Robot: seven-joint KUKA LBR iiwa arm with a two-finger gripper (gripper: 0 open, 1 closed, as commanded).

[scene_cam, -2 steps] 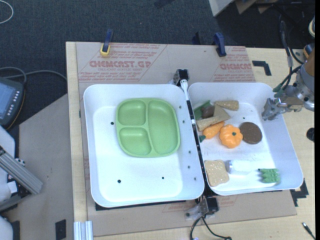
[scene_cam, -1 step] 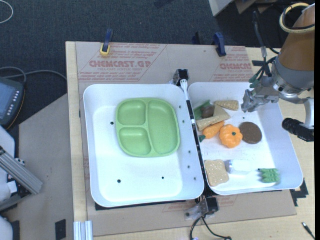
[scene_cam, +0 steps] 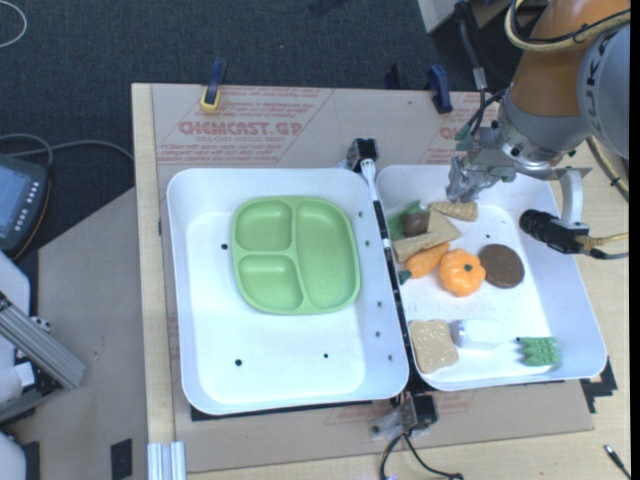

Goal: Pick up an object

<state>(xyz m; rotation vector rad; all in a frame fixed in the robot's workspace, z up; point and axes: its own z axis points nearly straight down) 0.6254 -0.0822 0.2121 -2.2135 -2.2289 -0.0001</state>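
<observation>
Gripper: the grey two-finger gripper (scene_cam: 466, 184) sits low over the far end of the right shallow white bin (scene_cam: 575, 313), just above a small tan cracker-like piece (scene_cam: 456, 209).
Jaws: too blurred and small to tell their spread or whether anything is between them.
Likely target: that cracker, touching a larger tan bread-like slab (scene_cam: 428, 232).
Risk: the pieces crowd together, so closing may nudge the slab or slip off the flat cracker.
Count, right bin: one orange pumpkin toy (scene_cam: 461, 272), one orange carrot-like piece (scene_cam: 424, 262), one brown round disc (scene_cam: 501, 265), one speckled toast slice (scene_cam: 435, 343), one green leafy piece (scene_cam: 539, 351).
Count, left bin (scene_cam: 200, 348): one pale green divided plastic tray (scene_cam: 296, 254).
</observation>
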